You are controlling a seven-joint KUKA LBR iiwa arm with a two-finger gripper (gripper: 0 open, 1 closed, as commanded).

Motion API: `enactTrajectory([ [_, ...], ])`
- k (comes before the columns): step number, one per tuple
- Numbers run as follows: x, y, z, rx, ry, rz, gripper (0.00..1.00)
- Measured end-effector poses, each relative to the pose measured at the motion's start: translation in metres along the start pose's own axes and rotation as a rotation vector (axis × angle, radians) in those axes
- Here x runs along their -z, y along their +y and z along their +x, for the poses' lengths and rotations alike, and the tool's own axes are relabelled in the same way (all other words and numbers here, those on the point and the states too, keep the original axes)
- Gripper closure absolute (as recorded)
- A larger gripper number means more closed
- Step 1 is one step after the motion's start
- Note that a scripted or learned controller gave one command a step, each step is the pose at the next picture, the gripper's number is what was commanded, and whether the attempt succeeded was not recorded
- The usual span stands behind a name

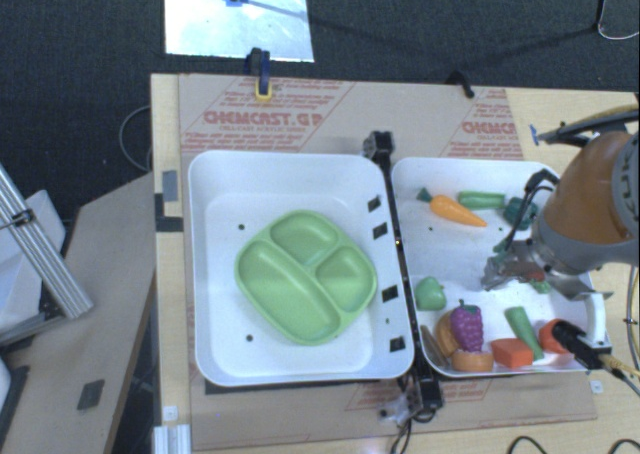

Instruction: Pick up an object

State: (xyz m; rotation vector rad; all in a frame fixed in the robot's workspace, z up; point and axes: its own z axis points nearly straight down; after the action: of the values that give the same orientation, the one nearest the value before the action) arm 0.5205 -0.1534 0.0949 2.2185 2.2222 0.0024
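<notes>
1. Orange carrot (458, 210), lying flat, 11 o'clock in right bin (470, 162).
2. Green pod (483, 199) just beside carrot, at its 1 o'clock.
3. Purple grapes (466, 326), 7 o'clock; green pepper (430, 293) at their 10 o'clock.

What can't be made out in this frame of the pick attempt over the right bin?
1. Camera view: the arm covers the right side of the right bin; anything beneath is hidden.
2. The gripper hides with its own body whether it holds any toy.
3. The teal item is partly covered at the arm's edge; its kind is unclear.
4. The orange piece is overlapped by the purple grapes; too small to identify.
</notes>
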Motion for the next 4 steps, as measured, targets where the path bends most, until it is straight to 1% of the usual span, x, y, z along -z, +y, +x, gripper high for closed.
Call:
enactTrajectory([
  [1,0.044,0.000,-0.006,-0.001,-0.001,-0.001,1.00],
  [2,0.094,0.012,-0.007,0.003,-0.002,-0.005,1.00],
  [3,0.132,0.013,-0.007,0.003,-0.001,-0.003,1.00],
  [4,0.123,0.039,0.038,0.006,0.000,-0.002,1.00],
])
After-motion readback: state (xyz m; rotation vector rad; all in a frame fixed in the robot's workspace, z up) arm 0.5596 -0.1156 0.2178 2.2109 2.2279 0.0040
